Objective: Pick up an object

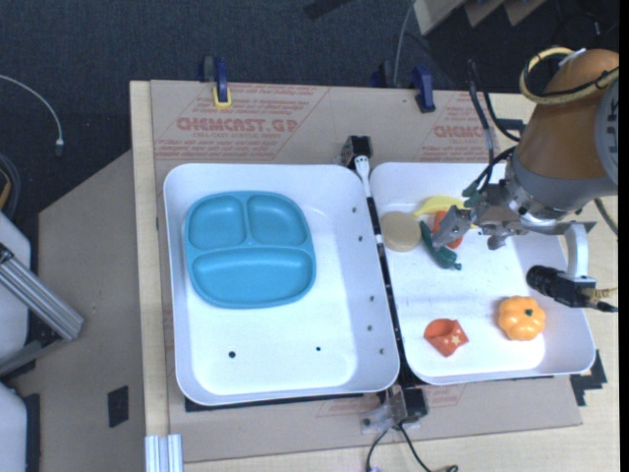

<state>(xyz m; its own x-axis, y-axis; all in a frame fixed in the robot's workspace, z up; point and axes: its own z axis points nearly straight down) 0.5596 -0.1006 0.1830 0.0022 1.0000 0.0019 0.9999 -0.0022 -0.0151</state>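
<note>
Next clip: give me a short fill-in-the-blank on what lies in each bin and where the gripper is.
1. The blue tray lies in the ____ bin.
2. The pumpkin is ____ in colour.
3. The gripper is over the ____ bin.
4. The tray has ____ compartments.

Missing words: left; orange; right; three

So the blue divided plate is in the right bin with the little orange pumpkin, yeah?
Not quite. The camera view shows the blue divided plate in the left bin; the orange pumpkin lies in the right bin.
</note>
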